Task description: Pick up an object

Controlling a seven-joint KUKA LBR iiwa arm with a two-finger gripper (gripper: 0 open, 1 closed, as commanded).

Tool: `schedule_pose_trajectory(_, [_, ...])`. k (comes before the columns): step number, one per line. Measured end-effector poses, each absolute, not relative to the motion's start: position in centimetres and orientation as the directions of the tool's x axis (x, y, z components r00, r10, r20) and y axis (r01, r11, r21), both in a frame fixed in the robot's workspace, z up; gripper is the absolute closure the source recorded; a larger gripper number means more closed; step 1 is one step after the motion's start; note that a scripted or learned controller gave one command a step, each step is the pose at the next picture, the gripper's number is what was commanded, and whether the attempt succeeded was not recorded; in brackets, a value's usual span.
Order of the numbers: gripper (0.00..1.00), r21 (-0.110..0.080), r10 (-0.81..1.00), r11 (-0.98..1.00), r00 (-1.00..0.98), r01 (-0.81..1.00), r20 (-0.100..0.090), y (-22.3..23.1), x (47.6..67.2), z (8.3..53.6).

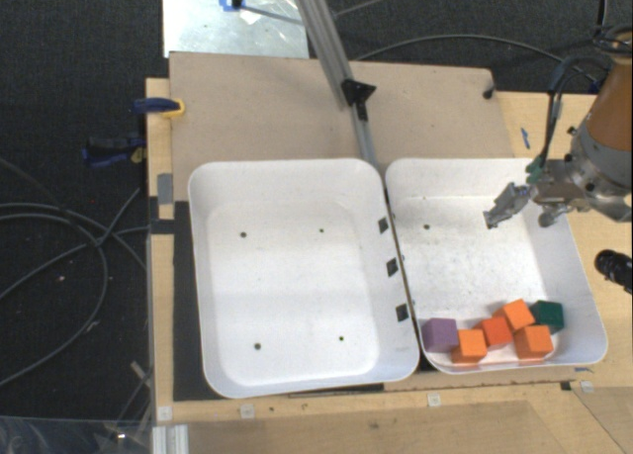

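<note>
Over right bin (435, 185), gripper (506, 207) hovers, arm slanted.

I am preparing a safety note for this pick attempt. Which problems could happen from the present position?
1. The purple block, four orange blocks and green block are packed together at the near wall of the right bin; the gripper may pinch two or find no gap.
2. That wall is close, so the descending fingers could strike it.
3. The gripper hangs well away from the cluster, so it may close on nothing.
</note>
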State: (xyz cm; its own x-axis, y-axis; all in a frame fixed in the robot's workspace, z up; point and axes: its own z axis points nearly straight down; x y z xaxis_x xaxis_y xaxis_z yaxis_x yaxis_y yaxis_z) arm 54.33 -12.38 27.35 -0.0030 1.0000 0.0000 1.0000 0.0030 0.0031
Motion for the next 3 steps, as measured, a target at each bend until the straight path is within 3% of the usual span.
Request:
schedule_pose_trajectory(1, [0.0,0.009,1.0,0.002,-0.002,1.0,-0.003,-13.8,53.0,33.0])
schedule_pose_trajectory(2, [0.0,-0.002,1.0,-0.002,0.002,1.0,0.0,-15.5,48.9,28.6])
schedule_pose_trajectory(3, [0.0,0.002,1.0,0.0,0.0,1.0,-0.002,-17.5,49.5,27.9])
